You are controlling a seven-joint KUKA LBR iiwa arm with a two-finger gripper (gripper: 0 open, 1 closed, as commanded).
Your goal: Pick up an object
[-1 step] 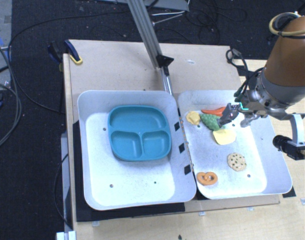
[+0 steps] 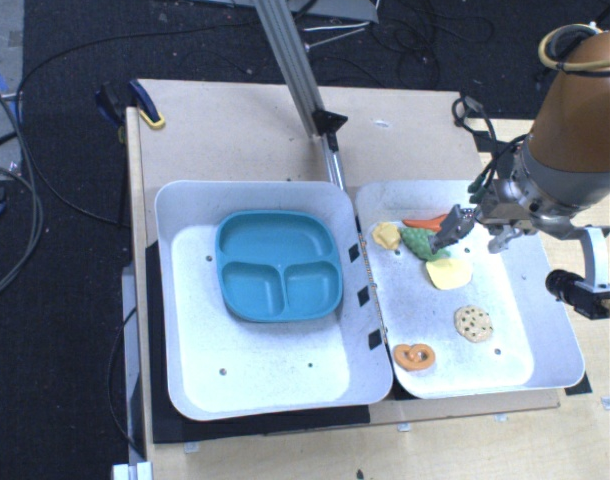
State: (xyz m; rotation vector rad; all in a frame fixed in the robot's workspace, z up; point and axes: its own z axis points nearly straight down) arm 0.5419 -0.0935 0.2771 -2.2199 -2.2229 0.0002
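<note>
Grey and orange, our arm (image 2: 575, 118) reaches in from the right edge of the frame, and its dark two-finger gripper (image 2: 453, 230) hangs low over the upper left part of the right-hand shallow white bin (image 2: 545, 353). We cannot tell how far it is spread, nor whether anything sits in its grasp; the tips blur into the items beneath them.

Directly under and just left of the gripper lies a small cluster: a green leafy plastic vegetable (image 2: 421, 243), with a thin orange carrot-like stick (image 2: 425, 223) along its upper side, its long axis running roughly left to right across the frame. A pale yellow lumpy piece (image 2: 386, 235) sits further left, near the bin's wall. Just below the gripper, toward the lower part of the frame, rests a flat yellow rounded slice (image 2: 450, 272). We judge the green vegetable or the orange stick the nearest candidates, since they lie right at the gripper, a little to its left.

Well apart, lower in the same bin, we see a tan speckled cookie (image 2: 473, 322) and an orange-brown pretzel (image 2: 415, 356) near the bottom left corner.

Left of centre, the other white bin (image 2: 185, 368) holds a single blue plastic divided tray (image 2: 280, 266), showing three compartments with nothing visible in them.
</note>
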